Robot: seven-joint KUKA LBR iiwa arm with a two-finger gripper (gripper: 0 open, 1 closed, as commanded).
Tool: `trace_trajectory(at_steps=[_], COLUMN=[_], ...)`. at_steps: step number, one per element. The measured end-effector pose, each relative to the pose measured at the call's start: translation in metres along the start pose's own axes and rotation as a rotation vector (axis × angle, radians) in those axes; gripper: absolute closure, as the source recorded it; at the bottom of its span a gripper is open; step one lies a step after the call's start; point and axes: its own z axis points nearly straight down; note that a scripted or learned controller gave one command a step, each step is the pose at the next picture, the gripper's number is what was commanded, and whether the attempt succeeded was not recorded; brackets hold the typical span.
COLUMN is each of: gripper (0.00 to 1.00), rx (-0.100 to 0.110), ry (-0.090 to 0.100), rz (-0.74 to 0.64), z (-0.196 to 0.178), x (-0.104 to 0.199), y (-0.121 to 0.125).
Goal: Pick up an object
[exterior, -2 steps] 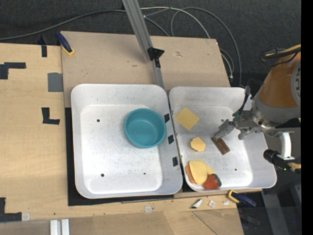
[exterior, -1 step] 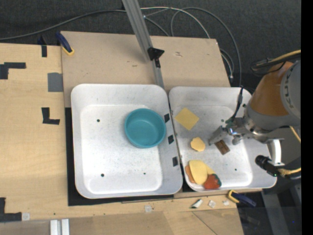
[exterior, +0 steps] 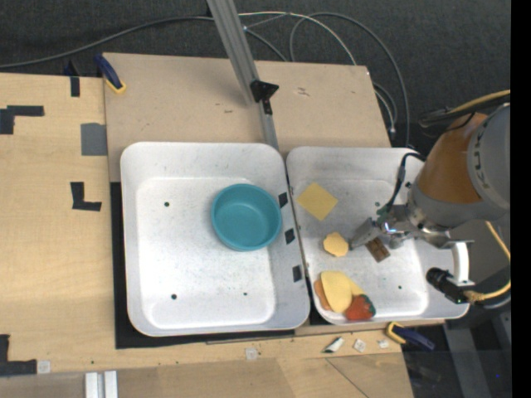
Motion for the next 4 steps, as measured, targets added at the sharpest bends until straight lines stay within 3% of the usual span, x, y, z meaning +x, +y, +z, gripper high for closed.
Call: trace_trajectory(at_steps=[1, 3, 4], gripper=[1.00, 1.00, 1.00], rx=[0.001, -0.004, -0.001], ry=[0.002, 0.000, 0.004], rz=[-0.001, 0.000, -0.006], z=[-0.011, -0.106, -0.120], x=[0.001, -0.001, 0.048], y=[0.000, -0.002, 0.018])
